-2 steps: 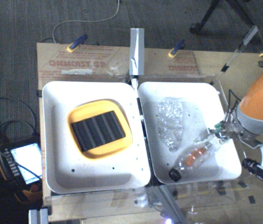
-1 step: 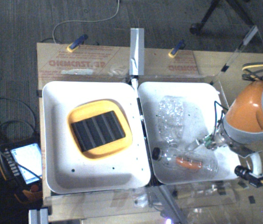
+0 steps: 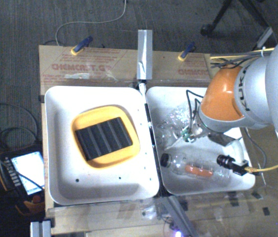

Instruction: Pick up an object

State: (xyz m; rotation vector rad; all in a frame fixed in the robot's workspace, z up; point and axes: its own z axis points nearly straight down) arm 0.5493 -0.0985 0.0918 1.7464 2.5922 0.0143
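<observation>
1. The arm [image 3: 237,95] reaches from the right over the right bin [image 3: 250,181].
2. Its hand [image 3: 191,132] is low in that bin, above crumpled clear plastic [image 3: 174,120]; whether it is apart or together I cannot tell.
3. A clear bottle [image 3: 193,168] with a black cap lies on its side near the front of the right bin, just below the hand.
4. The left bin [image 3: 60,147] holds a yellow tray [image 3: 107,134] with a black ribbed insert.

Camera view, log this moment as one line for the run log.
arm: over right bin | gripper: low among clear plastic items | clear bottle: lying at front, ungrasped | left bin: yellow tray
</observation>
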